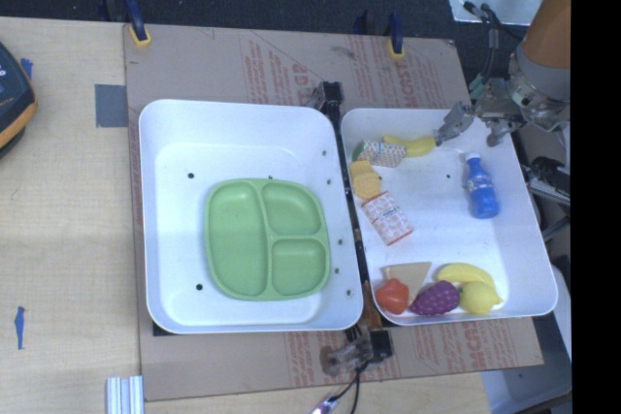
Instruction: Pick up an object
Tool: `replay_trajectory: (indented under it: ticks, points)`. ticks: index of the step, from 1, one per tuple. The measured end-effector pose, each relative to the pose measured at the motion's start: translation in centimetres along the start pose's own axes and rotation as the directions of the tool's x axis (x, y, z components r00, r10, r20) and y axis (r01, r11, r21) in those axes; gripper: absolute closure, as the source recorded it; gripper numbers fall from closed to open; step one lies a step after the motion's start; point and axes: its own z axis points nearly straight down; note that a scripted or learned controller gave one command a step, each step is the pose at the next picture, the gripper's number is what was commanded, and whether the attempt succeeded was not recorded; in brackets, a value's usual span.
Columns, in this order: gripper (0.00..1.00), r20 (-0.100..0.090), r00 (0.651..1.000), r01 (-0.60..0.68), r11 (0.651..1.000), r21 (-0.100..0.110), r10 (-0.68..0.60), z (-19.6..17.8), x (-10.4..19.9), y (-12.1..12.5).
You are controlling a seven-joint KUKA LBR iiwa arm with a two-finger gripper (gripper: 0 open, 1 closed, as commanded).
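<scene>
A: Start at the far left. What sits farthest from the claw?

B: The left bin (pixel 155 208), well to the claw's left, with a green divided plate (pixel 266 238) lying flat in its middle. The plate has three compartments, one long and two smaller.

A: And moving toward the claw?

B: The right bin (pixel 529 242) touches the left one along its side. Along its left wall, below and left of the claw, lie a small yellow-orange block (pixel 364 179) and a red-and-white packet (pixel 388 217), the packet just below the block. Above them, near the bin's top edge and just left of the claw, are a small printed packet (pixel 380 153) and a yellow piece (pixel 419 146); what those two are I cannot quite make out.

A: Anything in the near corner?

B: A cluster well below the claw: a red tomato-like piece (pixel 392 296), a tan wedge (pixel 409 273), a purple grape bunch (pixel 436 298), a banana (pixel 467 274) and a lemon (pixel 479 297), all close together, some touching.

A: Where is the claw itself?

B: The gripper (pixel 476 122) hangs over the top right part of the right bin, on the grey arm (pixel 543 44) coming in from the right. Its two fingers are spread wide, one slanting left and one right, with nothing between them.

A: What is nearest to it?

B: A blue bottle (pixel 480 188), lying on the bin floor just below the claw, apart from the fingers.
</scene>
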Motion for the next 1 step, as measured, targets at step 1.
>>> replay_trajectory:
  ticks: [1]
  points:
    - [0.00,0.001,1.000,0.000,1.000,0.002,0.000,4.50,-3.74,-0.54]
